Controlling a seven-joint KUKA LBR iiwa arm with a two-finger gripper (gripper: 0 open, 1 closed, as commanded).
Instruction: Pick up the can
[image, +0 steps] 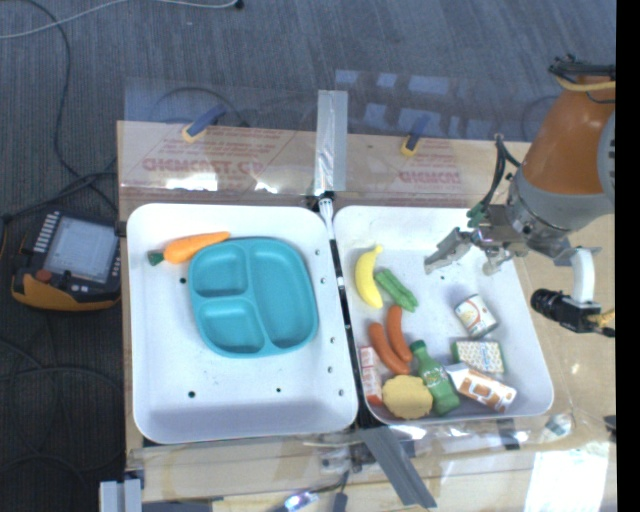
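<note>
Broadly, we see two shallow white bins side by side on the bench: the left bin and the right bin. Next in size is the grey arm with its orange band, reaching in from the right over the right bin's far right corner. In the left bin lies a blue divided tray with three compartments, and just beyond its far left corner a toy carrot lies touching or nearly touching the tray's rim.

At the arm's end we find the gripper, hanging above the bare far part of the right bin. Its two fingers are spread apart and we see nothing between them.

Among the smaller things in the right bin, a banana lies near the left wall with a green pepper-like piece just beside it. Nearer to us are two orange sausages, a green bottle, a yellow lumpy piece, a red and white carton and a small green box.

The can, white with a dark label, lies tilted on the bin floor toward the right wall, just beyond the green box and apart from the gripper, which hangs farther back in the bin.
</note>
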